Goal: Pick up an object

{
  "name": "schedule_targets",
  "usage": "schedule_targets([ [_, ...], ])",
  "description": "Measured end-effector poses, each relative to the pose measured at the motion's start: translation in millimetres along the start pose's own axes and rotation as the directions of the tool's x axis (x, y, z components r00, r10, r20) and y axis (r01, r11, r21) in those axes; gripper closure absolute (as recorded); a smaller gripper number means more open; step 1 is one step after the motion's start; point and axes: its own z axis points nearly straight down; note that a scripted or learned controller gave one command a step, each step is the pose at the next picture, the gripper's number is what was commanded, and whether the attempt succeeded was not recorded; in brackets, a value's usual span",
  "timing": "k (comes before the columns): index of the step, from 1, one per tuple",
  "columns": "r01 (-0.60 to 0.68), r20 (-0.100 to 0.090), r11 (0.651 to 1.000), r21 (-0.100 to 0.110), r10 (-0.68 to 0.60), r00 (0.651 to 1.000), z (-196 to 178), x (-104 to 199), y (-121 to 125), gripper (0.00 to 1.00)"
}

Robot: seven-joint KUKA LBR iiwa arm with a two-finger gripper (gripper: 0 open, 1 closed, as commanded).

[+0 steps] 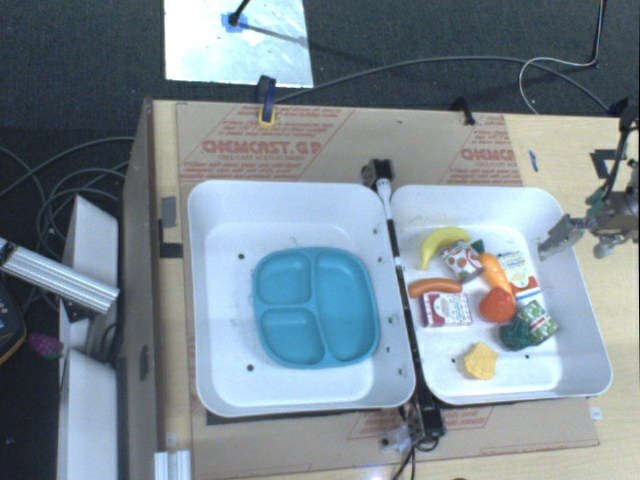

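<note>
Cardboard-topped bench (pixel 300 138) | gripper (pixel 590 230) at right bin (pixel 575 308) rim, finger state unclear | toys (pixel 480 288) packed tight; risk: slipped or double grab

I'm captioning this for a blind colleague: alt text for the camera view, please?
Toy foods, including a banana, fill the right bin, while the left bin holds a blue divided plate. The gripper hovers at the right bin's far right rim.

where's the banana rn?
The banana lies in the right bin, at the far-left edge of the toy pile, just above the hot dog and left of a small carton.
</note>
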Motion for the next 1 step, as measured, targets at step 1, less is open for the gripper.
schedule_targets([
  [1, 0.001, -0.002, 1.0, 0.004, -0.001, 1.0, 116.9, 32.5, 21.1, 0.0],
])
